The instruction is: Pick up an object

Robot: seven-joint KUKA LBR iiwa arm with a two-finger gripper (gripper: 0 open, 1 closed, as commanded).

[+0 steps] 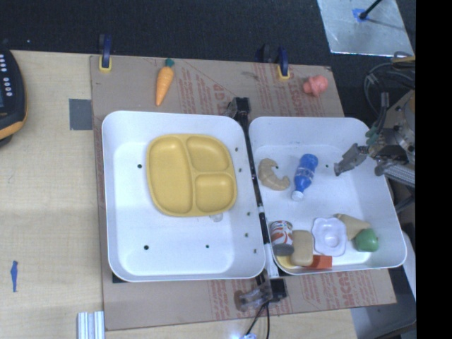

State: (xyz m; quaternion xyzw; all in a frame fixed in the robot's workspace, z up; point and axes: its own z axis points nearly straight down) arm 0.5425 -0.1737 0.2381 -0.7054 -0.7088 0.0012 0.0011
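At the right edge of the right-hand bin (263,129) sits the claw (351,159), and honestly I can't tell how it's set from this angle, it's just a dark shape poking in over the rim with nothing visibly in it. Closest thing to it is the blue bottle (305,174) lying tilted near the middle of the bin, with a beige curved piece (272,175) just beside that. Further down, the front corner is a jumble: a small can (281,233), a tan block (302,247), a clear cup (329,235) and a green ball (366,241) all packed touching each other. The left bin (120,260) holds a yellow divided plate (191,173); a toy carrot (164,82) lies out on the cardboard. My worry: the bottle is round and lying down, so a grab could just roll it away, and going for the corner pile could nudge several things or snag the bin wall. The can has a red label, but it's too small to read.
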